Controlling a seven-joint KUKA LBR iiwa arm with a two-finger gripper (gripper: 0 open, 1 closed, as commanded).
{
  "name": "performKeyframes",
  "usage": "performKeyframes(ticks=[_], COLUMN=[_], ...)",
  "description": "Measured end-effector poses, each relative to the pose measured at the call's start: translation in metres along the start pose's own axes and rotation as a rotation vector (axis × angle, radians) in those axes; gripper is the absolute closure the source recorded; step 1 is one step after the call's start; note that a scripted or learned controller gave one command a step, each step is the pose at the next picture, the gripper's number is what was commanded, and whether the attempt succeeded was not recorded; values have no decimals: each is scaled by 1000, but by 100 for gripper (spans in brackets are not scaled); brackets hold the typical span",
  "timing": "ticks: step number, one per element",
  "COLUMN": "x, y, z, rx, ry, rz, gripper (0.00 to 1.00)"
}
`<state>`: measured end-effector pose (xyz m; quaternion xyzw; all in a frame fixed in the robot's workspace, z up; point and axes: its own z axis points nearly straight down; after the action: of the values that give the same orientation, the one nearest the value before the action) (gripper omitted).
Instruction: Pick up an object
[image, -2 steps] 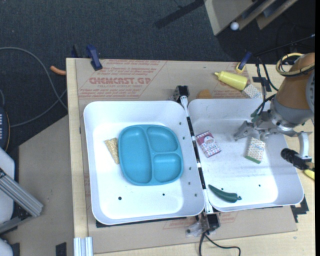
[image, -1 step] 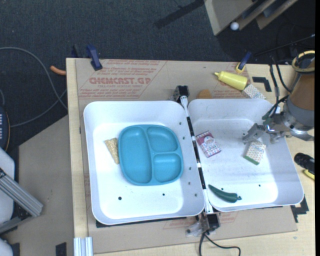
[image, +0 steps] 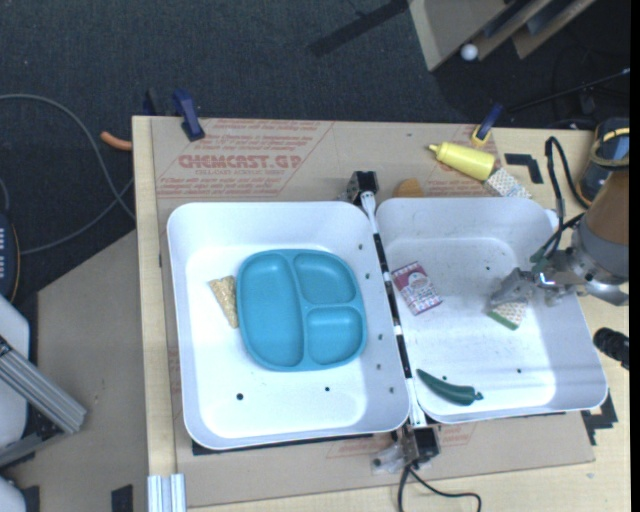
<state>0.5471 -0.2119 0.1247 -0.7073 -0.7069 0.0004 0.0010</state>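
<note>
The grey arm reaches in from the right, its two-finger gripper (image: 512, 296) lowered over a small green-and-tan sponge block (image: 507, 314) in the right white bin (image: 570, 390); whether it grips, I cannot tell. Bare floor lies between a red-patterned packet (image: 415, 288) and a dark green pepper-shaped piece (image: 450, 388).

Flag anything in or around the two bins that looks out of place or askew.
A yellow plastic bottle lies on its side on the bench behind the right white bin, outside both bins. In the left white bin, a tan cracker-like piece is partly tucked under the blue divided plate.
</note>
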Motion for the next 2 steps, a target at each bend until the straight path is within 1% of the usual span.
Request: performKeyframes(ticks=[1,2], x=[-8,15], y=[49,26], z=[-8,16], rx=[-4,0], ry=[-2,0], rz=[-2,-1], gripper=[0,0])
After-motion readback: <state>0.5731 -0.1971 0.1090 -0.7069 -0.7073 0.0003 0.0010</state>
